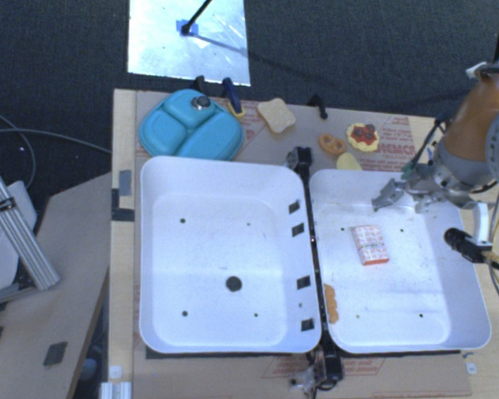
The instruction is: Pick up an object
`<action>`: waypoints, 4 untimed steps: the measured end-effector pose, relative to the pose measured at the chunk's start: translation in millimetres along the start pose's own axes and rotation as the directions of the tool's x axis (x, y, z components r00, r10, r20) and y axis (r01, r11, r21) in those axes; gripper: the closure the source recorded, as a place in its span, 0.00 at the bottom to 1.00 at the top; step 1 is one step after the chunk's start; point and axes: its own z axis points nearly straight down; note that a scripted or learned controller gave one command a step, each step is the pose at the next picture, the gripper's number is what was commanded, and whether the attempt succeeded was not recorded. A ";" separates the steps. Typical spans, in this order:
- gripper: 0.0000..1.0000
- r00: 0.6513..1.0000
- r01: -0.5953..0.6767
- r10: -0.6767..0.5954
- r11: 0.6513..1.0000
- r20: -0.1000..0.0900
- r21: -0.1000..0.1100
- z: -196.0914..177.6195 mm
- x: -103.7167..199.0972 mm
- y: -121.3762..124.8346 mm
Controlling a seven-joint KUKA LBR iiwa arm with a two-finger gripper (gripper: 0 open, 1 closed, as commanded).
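Red-white packet (370, 244) — flat, right bin (468, 331)

Red print marks the cardboard sheet (399, 136) behind the bins — too small to read.

You're looking at an evenly lit scene, bright enough that the 2 white bins (221, 260) come close to washing out — their floors read as nearly flat white, with only faint grey shading along the inner walls. Shadows are soft and short, so the light seems diffuse and from overhead. The strongest glare sits on the silvery sheet (190, 31) at the top, where a bright patch blurs its surface. The dark carpet (57, 51) around the bench stays dim and grainy. Focus is moderate throughout — small items look soft-edged, and fine print is unreadable.
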 end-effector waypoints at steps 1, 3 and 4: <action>0.00 1.000 -0.007 0.007 1.000 -0.003 -0.002 38.8 35.8 -63.5; 0.00 1.000 -0.010 0.010 1.000 -0.001 -0.003 35.3 -21.6 -130.9; 0.00 1.000 -0.002 0.002 1.000 0.006 -0.006 36.8 14.8 -158.4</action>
